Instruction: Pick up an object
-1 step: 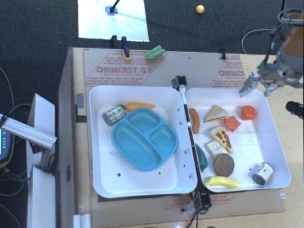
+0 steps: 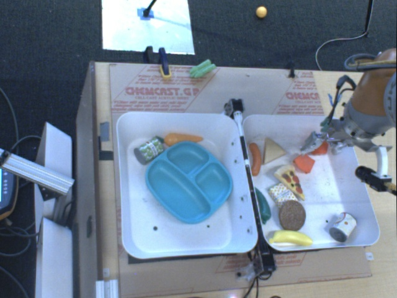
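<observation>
Dark carpet floor (image 2: 49, 36) surrounds the table (image 2: 186, 92), topped with printed brown cardboard. A pale square sheet (image 2: 146, 17) lies beyond its far edge; a small yellow ball (image 2: 262, 12) rests nearby.

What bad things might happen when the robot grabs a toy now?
1. The gripper sits over the small orange-red piece near the right bin's far wall; it might bump that wall.
2. The pizza slice, cracker and brown cookie lie packed together, so a grab there may nudge the neighbours.
3. The little cup lies on its side and may roll.
</observation>
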Robot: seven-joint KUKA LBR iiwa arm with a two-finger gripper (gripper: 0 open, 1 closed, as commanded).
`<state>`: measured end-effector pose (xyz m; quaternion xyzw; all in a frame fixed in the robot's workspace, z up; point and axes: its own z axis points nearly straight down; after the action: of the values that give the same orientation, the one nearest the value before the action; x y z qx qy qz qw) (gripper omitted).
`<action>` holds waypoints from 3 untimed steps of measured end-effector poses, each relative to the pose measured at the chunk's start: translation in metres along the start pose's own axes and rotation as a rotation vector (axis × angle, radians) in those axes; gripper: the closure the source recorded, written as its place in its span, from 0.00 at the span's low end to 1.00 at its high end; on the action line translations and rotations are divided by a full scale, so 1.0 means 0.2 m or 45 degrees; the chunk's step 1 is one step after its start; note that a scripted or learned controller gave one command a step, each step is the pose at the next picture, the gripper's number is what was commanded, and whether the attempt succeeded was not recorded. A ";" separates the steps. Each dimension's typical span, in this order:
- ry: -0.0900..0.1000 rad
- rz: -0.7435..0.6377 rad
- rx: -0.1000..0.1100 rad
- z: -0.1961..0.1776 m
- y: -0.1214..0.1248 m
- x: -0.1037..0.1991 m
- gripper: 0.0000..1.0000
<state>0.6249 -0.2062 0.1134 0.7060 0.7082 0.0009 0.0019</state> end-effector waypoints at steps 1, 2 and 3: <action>0.002 -0.001 0.004 0.15 -0.12 0.21 0.00; 0.002 -0.002 0.001 0.14 0.11 0.26 0.00; 0.001 -0.003 0.000 0.14 0.22 0.20 0.00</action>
<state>0.6696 -0.1655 0.0855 0.7052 0.7090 0.0010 0.0018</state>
